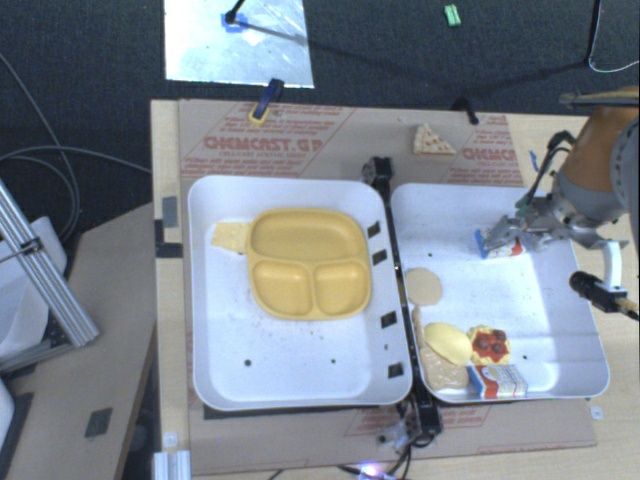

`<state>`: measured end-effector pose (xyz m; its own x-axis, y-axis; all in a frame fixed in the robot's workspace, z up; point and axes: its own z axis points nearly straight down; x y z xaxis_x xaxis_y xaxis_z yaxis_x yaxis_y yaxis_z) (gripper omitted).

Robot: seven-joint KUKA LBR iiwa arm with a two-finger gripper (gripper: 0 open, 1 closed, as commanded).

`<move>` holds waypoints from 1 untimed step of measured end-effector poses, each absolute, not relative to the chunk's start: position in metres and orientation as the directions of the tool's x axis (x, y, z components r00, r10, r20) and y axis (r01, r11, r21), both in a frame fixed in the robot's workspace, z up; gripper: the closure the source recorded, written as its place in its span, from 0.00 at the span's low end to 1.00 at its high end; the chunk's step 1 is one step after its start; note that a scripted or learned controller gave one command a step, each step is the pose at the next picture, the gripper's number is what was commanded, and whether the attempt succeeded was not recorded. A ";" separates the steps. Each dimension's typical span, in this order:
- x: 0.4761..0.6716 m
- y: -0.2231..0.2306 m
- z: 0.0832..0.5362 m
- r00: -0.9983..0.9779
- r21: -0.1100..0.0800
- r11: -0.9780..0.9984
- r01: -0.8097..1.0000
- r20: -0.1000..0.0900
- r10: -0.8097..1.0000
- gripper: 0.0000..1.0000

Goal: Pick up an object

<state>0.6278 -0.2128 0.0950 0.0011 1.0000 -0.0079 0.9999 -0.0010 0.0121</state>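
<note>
Dark carpet surrounds the cardboard-topped surface [330, 133], which bears two shallow white bins side by side. No object is named by the task, so the likeliest target is judged from where the arm is working: a small blue, white and red packet [497, 245] lies in the right bin [560, 298], toward its two o'clock corner, touching or just under the tip of the gripper [512, 230]. Whether the jaws are released or clenched on it cannot be told at this size, and the packet appears to rest on the bin floor, not lifted.

Outward from there, the same bin carries a pale round disc [423, 287] near its nine o'clock edge, and at seven o'clock a cluster: a yellow lemon-like piece [447, 342], a toy pizza slice with red dots [489, 345], and a red, white and blue carton [498, 381]. The left bin [225, 368] holds a yellow divided tray [308, 263] with a pale flat square [230, 236] at its ten o'clock corner. A wedge-shaped toy [433, 141] sits on the cardboard beyond the bins.

As a judgement, the task is at the grasp stage: the arm is down at an object, but closing securely and lifting clear are left to do.
</note>
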 end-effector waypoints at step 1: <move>0.626 -0.207 0.105 -0.007 0.007 0.007 1.000 -0.004 1.000 1.00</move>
